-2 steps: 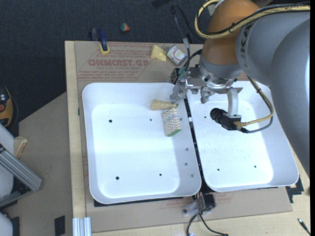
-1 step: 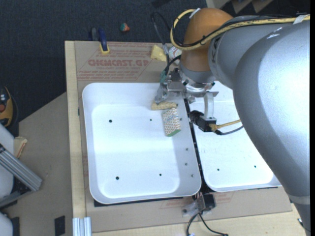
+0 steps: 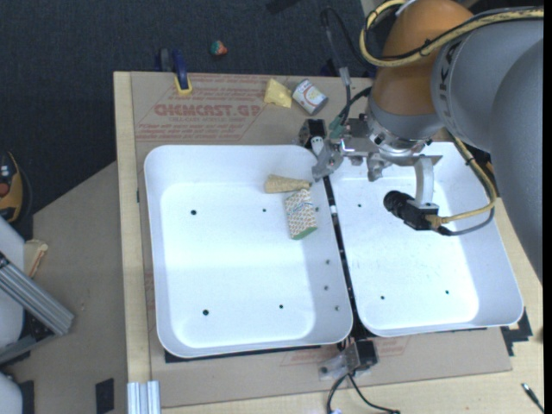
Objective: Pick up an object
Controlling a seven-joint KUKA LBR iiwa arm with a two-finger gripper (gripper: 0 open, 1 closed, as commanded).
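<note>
The pincer (image 3: 377, 164) hangs over the right bin (image 3: 448, 283), near the wall between the bins. I cannot tell its state. A patterned pouch (image 3: 300, 213) lies in the left bin (image 3: 224, 291), left of the pincer.

From my console I see the arm (image 3: 496, 76) as a bulky, smooth grey casing with rounded joints. Above the wrist sits a glossy orange band (image 3: 418, 54), almost dome-shaped. A yellow-and-black cable (image 3: 379, 24) loops around it (another yellow length trails along the far side). Below is a silvery metal flange, then the gripper (image 3: 373, 164) with pale grey fingers. A black cylindrical fitting (image 3: 410, 210) hangs beside it.
</note>
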